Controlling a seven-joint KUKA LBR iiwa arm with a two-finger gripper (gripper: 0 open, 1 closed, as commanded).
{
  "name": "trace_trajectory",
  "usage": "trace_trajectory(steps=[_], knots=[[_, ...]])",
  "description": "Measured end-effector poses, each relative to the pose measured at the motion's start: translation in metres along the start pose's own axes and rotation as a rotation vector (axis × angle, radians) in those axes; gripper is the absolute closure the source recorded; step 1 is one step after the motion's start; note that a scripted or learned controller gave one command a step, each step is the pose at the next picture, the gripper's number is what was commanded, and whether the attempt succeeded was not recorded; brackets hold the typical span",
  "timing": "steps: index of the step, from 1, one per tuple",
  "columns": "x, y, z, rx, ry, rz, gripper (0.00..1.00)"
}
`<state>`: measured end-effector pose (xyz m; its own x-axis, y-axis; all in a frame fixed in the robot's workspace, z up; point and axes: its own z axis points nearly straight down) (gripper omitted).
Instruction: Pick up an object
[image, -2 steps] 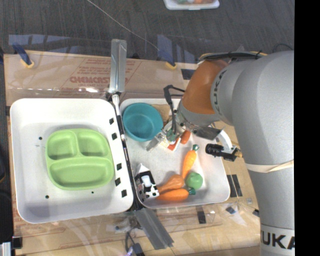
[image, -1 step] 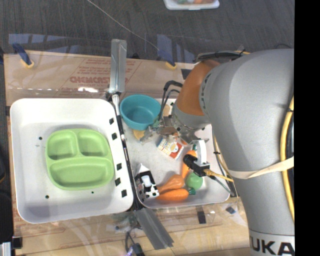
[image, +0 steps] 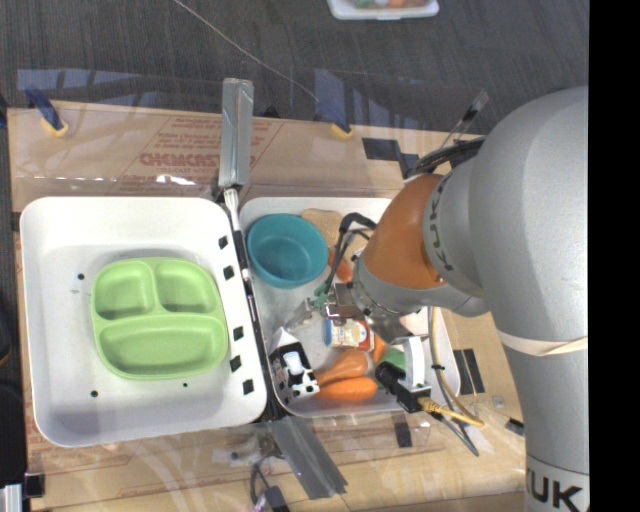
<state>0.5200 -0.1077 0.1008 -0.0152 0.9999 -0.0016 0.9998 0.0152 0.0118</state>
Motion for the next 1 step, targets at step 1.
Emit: trace_trajectory(steps=[1], knots=[[-0.0051, -0.0351, 0.0004, -0.013, -0.002, 0.181, 0.00]])
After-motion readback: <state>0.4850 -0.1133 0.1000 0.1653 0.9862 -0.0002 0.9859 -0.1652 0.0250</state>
